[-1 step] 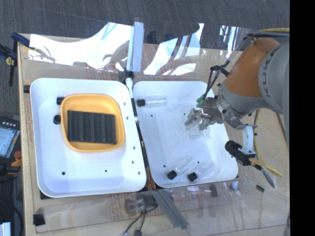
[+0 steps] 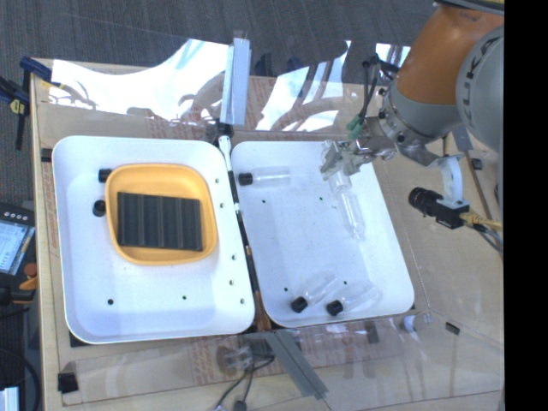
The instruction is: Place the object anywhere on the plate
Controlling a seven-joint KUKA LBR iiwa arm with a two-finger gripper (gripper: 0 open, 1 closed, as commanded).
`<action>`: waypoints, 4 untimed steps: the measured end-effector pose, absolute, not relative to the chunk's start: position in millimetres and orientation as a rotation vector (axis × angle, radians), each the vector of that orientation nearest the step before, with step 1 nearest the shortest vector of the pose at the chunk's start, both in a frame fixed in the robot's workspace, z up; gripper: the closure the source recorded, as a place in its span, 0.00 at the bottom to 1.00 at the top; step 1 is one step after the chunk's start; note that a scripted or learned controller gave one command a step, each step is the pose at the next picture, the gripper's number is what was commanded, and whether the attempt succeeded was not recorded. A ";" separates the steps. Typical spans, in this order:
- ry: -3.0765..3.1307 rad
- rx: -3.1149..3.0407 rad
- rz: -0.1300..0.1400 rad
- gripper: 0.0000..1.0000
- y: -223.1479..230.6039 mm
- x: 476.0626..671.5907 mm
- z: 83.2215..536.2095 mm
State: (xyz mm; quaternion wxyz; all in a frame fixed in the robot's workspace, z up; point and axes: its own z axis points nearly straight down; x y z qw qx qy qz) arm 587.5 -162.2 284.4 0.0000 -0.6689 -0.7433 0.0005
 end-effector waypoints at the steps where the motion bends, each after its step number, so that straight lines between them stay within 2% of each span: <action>1: -2.336 -2.101 0.001 0.00 -161.9 587.5 284.4; 2: -2.328 -2.103 0.005 0.00 -128.5 604.6 229.9; 3: -2.600 -1.757 0.003 0.00 -70.4 576.3 266.0; 4: -2.515 -1.873 0.007 0.00 -34.8 610.5 189.1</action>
